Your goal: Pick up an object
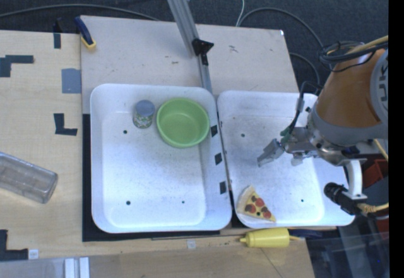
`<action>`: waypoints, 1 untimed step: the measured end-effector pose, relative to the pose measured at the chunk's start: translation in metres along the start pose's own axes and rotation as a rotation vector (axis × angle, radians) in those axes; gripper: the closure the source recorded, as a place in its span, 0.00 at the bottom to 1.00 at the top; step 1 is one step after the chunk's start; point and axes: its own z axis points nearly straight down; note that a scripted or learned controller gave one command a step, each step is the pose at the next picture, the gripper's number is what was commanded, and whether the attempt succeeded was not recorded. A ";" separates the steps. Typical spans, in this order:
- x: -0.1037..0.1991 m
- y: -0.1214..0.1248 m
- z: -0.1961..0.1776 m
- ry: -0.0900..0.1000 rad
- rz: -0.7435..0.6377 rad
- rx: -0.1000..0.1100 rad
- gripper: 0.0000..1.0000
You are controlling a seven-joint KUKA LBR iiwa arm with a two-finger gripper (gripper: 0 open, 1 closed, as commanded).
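Observation:
My gripper [270,153] hangs over the middle of the right bin [252,112], reaching in from the right on the grey arm with its orange band [353,90]. I see no object at its tip. A toy pizza slice [255,205] lies flat in the front left corner of that bin, below and slightly left of the gripper and apart from it. In the left bin [151,201] a green bowl [183,122] stands upright at the back right. A small grey can [144,114] stands just left of the bowl.
A yellow bottle [266,238] lies on the bench in front of the right bin. A clear plastic tumbler [24,179] lies at the far left. A slanted metal pole [183,11] ends at the ridge between the bins. A blue and yellow clamp [85,31] sits at the back left.

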 end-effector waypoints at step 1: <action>0.000 0.000 0.000 0.000 0.000 0.000 0.00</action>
